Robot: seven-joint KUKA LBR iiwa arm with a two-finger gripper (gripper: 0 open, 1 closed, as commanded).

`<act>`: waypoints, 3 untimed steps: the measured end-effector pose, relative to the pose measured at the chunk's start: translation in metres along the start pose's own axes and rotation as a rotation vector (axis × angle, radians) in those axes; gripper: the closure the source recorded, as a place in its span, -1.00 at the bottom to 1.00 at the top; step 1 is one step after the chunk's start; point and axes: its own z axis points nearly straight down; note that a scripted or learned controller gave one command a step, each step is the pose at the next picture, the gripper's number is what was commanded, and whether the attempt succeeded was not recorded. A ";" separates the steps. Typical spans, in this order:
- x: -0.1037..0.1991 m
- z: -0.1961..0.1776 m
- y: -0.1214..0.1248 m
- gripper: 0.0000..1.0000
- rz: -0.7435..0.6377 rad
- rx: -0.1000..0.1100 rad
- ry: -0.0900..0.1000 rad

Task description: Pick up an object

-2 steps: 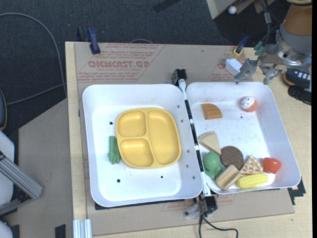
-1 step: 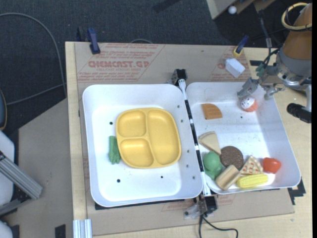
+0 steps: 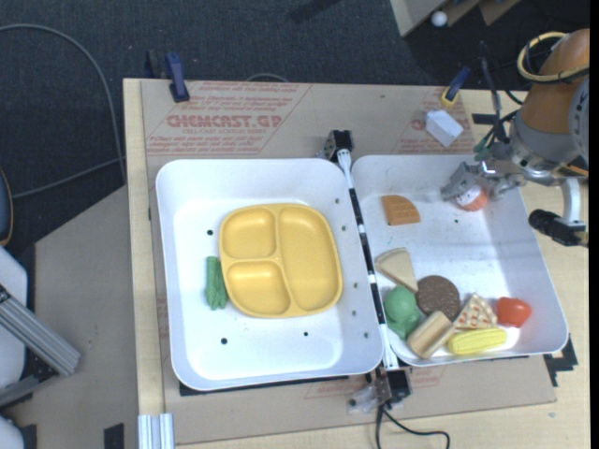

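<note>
Nearest the camera, along the front wall of the right bin (image 3: 552,340), the toy food lies crowded together: a yellow corn cob (image 3: 478,341) against the front wall, a red tomato (image 3: 513,311) just beside its right end, a pizza slice (image 3: 475,313) touching the cob from behind, and a tan bread roll (image 3: 429,334) at the cob's left end. Just behind these sit a green pepper (image 3: 401,309) near the divider, a round brown cookie (image 3: 437,296) touching it on the right, and a pale cheese wedge (image 3: 398,270) a little farther back. In the left bin (image 3: 178,251) a yellow three-compartment plate (image 3: 279,258) rests roughly in the middle, with a green pea pod (image 3: 216,282) lying just beside its left edge on the bin floor. Farther back in the right bin an orange-brown slice of toast (image 3: 401,210) lies flat, well apart from the front cluster. Farthest back, the gripper (image 3: 465,191) hangs low over the bin's rear right part, the grey arm (image 3: 552,120) reaching in from the right. A small red-orange object (image 3: 473,199) shows right at the fingertips — it seems to sit between them, though the blur there leaves it unclear whether the fingers are clenched on it or merely around it.
</note>
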 end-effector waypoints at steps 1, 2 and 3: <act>0.000 -0.012 0.001 1.00 -0.001 -0.004 -0.003; 0.085 -0.001 0.007 1.00 0.000 -0.003 0.000; 0.182 -0.083 -0.017 1.00 -0.001 -0.005 0.000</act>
